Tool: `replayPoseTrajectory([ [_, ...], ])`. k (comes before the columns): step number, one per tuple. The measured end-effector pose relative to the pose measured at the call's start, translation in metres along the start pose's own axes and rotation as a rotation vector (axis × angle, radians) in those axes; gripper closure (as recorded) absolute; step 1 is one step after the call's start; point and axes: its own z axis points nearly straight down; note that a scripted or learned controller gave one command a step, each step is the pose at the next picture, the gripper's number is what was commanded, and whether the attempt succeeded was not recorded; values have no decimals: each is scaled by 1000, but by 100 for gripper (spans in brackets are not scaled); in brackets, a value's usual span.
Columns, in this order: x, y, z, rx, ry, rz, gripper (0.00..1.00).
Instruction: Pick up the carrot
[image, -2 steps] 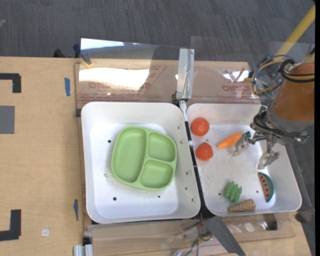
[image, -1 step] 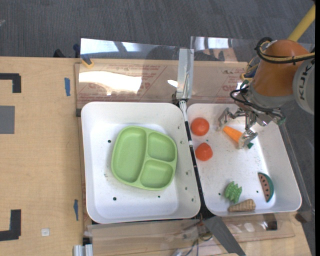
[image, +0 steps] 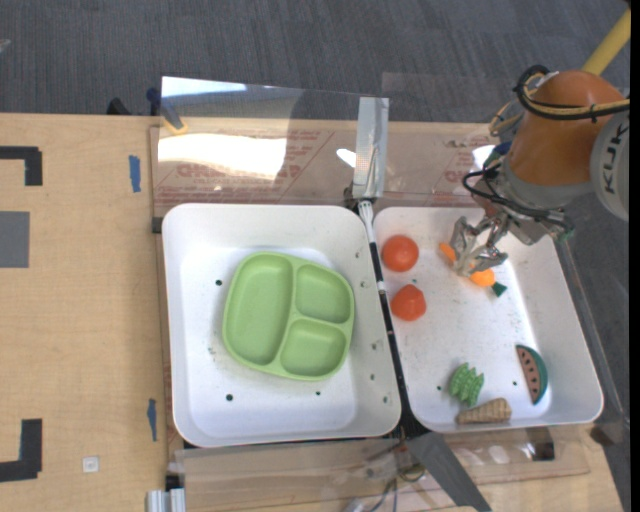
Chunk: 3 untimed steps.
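One carrot — beneath gripper, right bin

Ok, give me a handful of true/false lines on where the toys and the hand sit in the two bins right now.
1. The green three-compartment plate lies in the left white bin. True.
2. The hand is over the left bin. False: it is over the right white bin, at the small orange carrot.
3. Two round orange-red tomato toys sit near the right bin's left wall. True.
4. The watermelon slice rests on the plate. False: it lies by the right bin's right side.
5. The tan ice-cream cone lies beside the leafy green toy. True.
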Motion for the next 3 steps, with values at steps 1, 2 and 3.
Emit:
replayPoseTrajectory([
  [1, 70, 84, 9, -13, 11, -354, 100],
  [2, 63, 151, -140, -7, 6, -316, 100],
  [3, 87, 84, -243, -9, 12, -326, 100],
])
